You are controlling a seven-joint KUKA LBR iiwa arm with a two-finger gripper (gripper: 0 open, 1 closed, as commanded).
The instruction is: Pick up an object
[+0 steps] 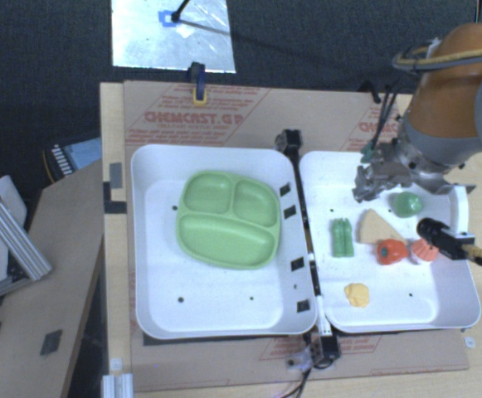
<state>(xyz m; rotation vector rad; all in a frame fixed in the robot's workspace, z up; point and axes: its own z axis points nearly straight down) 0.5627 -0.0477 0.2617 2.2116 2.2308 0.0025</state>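
My gripper [372,182] hangs over the back part of the right bin [452,305], low above its white floor, and nothing sits between the fingers that I can see. They look drawn close together, though from this slant the tips blur into one grey clump, so I would not swear to it.

Nothing is picked yet, as I judge it. Every candidate lies loose on the bin floor. The green ball [406,203] is just beside my gripper, toward the arm side. The wedge [377,225] lies just in front of me, nearer the camera, and the tomato [391,251] touches its near edge. The green stick [342,237] is in front and a little to the far side from the arm. The yellow piece [357,293] is well in front, near the bin's near wall.

Away across the divider, the green tray [228,220] rests in the left bin [153,305].

What is left is the whole grasp: settle over one item, close on it, lift.
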